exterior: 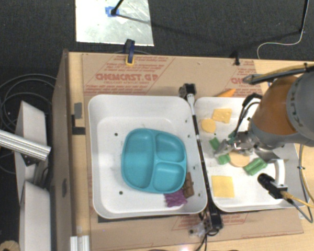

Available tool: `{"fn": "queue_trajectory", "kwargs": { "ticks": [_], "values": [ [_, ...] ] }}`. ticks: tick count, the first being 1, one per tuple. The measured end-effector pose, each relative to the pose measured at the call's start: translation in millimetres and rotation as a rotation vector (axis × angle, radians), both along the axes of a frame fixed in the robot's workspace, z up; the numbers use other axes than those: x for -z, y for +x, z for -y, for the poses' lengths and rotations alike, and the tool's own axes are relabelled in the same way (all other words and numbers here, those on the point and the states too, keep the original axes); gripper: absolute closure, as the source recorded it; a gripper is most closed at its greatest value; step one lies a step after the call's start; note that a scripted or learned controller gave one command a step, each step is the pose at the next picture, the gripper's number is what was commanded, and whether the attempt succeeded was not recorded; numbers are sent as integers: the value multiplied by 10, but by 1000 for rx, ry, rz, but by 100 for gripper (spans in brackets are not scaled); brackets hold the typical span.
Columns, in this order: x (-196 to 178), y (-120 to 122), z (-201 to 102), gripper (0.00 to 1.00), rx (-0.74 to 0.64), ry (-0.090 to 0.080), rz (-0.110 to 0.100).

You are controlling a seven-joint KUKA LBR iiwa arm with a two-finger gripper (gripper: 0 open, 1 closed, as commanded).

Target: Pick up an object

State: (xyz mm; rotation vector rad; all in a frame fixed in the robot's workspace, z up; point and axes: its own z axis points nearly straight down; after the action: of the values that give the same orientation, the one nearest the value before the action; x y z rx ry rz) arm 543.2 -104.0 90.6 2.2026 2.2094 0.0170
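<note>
Grey arm (298, 109) is seen low over right bin (240, 205), jaws state can't be told; a miss is risked since green pieces (255, 166) are crowded against tan disc (239, 160).

The arm (295, 109) enters from the right edge of the frame, in its middle-right part, and reaches leftward. Its outer link is a bulky grey cylinder pressed against the right border; just left of that comes the rounded orange band (269, 111), which fills much of the area right of centre. Below and left of the band the wrist narrows into a grey metal housing, tilted down and toward the left. A dark cable loops from the upper side of the band down to the wrist. The gripper (226, 149) sits at the wrist's left end, low in the middle-right of the frame, pointing left and downward.
</note>
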Motion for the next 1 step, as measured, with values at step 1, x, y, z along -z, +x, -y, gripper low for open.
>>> {"fn": "queue_trajectory", "kwargs": {
  "ticks": [1],
  "values": [
    [2,7,3,0,1,1,-1]
  ]
}}
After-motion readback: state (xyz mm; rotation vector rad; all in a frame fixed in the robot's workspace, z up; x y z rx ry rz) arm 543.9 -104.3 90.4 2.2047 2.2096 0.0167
